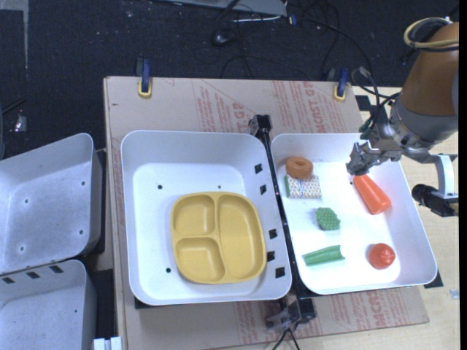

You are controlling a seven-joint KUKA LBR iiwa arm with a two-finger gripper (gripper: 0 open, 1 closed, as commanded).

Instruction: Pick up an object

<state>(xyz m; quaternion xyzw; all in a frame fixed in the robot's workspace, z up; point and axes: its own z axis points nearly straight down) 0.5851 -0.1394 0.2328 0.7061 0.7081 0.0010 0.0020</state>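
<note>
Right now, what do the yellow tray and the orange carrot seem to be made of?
Yellow tray: probably moulded plastic, matte to slightly satin; one even colour, with rounded ridges dividing three compartments.
Orange carrot: likely toy plastic, smooth and uniform in colour, with a soft sheen; rubber is also possible. It lies in the right bin, just below the hand.

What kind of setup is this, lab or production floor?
Most likely a robotics lab bench. Two white bins are clamped side by side on a scuffed board, toy food such as an orange carrot lies in the right one, and loose cables trail over the floor behind.
</note>
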